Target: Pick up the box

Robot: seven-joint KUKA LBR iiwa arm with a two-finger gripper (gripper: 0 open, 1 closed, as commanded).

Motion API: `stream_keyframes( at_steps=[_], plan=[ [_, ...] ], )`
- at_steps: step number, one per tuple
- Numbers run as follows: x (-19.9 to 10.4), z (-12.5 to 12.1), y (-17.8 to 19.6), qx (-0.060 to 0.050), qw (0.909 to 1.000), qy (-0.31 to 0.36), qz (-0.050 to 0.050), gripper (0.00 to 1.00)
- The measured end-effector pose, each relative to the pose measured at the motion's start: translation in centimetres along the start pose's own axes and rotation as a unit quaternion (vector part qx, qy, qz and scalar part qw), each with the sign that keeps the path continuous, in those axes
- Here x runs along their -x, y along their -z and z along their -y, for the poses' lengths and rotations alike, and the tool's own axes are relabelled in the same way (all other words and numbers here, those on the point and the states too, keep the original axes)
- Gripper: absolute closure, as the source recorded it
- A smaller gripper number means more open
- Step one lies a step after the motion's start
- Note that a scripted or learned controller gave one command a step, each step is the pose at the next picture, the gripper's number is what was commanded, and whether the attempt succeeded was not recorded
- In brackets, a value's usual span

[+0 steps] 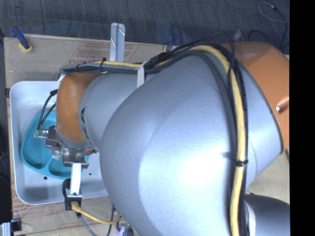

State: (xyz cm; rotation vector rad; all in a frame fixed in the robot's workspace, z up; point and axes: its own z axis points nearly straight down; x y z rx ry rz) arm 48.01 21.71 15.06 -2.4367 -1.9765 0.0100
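Observation:
A teal, rounded thing (34, 149) lies in the left white bin (30, 191), toward its left wall. My gripper (50, 137) hangs straight above it, below the orange band of the wrist (71, 109), and looks close to or touching the teal thing's right part. The wrist hides the fingertips. The arm's grey body hides much of the teal thing and everything to its right.
The arm's big grey links (187, 146) cover the middle and right of the view, including the right bin. A metal post (117, 41) stands behind the left bin on the brown bench (59, 50). A blue clamp (20, 37) sits at the bench's far left corner.

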Motion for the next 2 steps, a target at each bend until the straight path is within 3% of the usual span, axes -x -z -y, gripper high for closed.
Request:
stream_keyframes(
  at_steps=[1, 2],
  plan=[
    [8.5, -1.5, -3.6, 0.004, 0.9999, 0.014, -0.002, 1.0],
    [17.0, -3.3, 4.0, 0.002, 0.9999, 0.015, -0.001, 1.0]
  ],
)
